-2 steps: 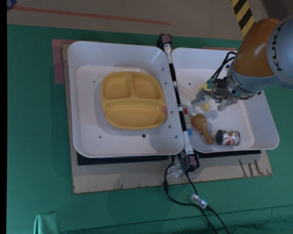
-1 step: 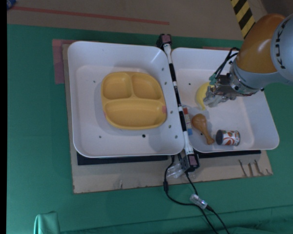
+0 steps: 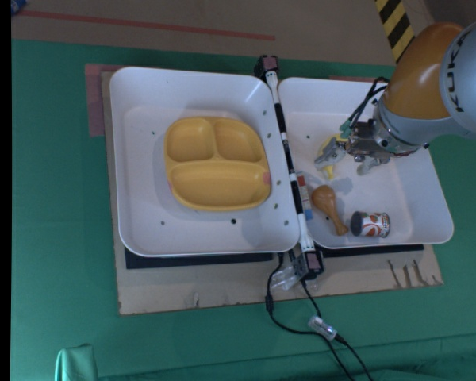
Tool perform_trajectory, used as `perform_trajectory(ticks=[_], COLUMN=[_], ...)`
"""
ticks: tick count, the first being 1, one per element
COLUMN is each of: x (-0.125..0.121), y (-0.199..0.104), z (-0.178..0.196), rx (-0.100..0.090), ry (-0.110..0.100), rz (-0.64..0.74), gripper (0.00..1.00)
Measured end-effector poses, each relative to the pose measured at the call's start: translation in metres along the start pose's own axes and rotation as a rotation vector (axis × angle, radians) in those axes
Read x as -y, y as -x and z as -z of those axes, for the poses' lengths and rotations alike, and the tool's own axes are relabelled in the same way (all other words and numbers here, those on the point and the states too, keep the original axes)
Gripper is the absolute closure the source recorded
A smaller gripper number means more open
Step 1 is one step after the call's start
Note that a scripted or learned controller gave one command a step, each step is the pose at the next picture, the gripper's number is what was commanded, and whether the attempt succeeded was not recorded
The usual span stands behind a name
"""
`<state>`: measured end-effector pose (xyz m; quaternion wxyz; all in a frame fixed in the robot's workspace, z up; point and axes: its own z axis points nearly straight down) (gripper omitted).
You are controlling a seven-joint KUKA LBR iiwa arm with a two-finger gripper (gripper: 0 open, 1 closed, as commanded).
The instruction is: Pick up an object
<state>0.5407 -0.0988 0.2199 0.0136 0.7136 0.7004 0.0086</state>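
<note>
In the right bin [image 3: 416, 201], my gripper [image 3: 334, 155] hangs low over the middle, reaching in from the right. A small yellow object [image 3: 330, 143] lies right at its tip, partly hidden by it, and I cannot see whether it is held. A brown drumstick-shaped toy [image 3: 328, 205] lies in front of the gripper, apart from it. A small can with a red and white label [image 3: 370, 224] lies on its side near the bin's front edge. A small pale item with a red mark [image 3: 301, 183] sits against the bin's left wall.
The left bin [image 3: 143, 213] holds a yellow divided plate [image 3: 216, 163] at its middle. A black-and-white rail [image 3: 289, 165] runs between the bins. Cables [image 3: 317, 324] trail on the green mat in front.
</note>
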Motion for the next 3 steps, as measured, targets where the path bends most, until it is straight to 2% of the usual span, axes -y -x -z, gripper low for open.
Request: perform_trajectory(ticks=[1,2,3], x=[-0.044,-0.048,-0.111], y=[0.007,0.01,-0.037], z=[-0.034,-0.018,0.098], rx=[-0.001,0.005,-0.003], ry=[-0.014,0.002,-0.019], rz=[0.014,0.008,0.014], gripper=[0.0,1.0,1.0])
